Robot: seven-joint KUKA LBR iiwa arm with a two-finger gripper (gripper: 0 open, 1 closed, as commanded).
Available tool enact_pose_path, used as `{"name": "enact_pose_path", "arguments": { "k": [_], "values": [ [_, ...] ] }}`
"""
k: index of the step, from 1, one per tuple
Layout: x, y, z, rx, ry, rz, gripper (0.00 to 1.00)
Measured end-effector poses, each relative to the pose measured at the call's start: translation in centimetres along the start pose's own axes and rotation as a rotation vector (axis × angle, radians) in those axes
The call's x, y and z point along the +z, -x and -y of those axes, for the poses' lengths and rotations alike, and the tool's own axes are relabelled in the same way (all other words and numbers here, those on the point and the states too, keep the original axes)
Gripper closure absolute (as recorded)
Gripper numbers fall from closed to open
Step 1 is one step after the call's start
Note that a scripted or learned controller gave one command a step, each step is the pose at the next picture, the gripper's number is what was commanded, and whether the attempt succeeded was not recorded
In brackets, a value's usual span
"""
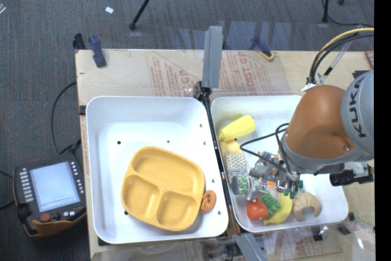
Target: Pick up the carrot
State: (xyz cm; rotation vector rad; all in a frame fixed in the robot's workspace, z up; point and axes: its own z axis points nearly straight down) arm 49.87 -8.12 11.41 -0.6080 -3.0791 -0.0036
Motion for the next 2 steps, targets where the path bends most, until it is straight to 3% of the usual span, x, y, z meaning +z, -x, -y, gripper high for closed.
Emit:
{"name": "enact_pose_path", "arguments": {
  "k": [1,2],
  "values": [
    [-2.3,-0.7,0.4,0.339,-0.001,0.003,1.0],
    [-9.7,-0.8,3.7,0.25,0.001,0.011,1.0]
  ]
}}
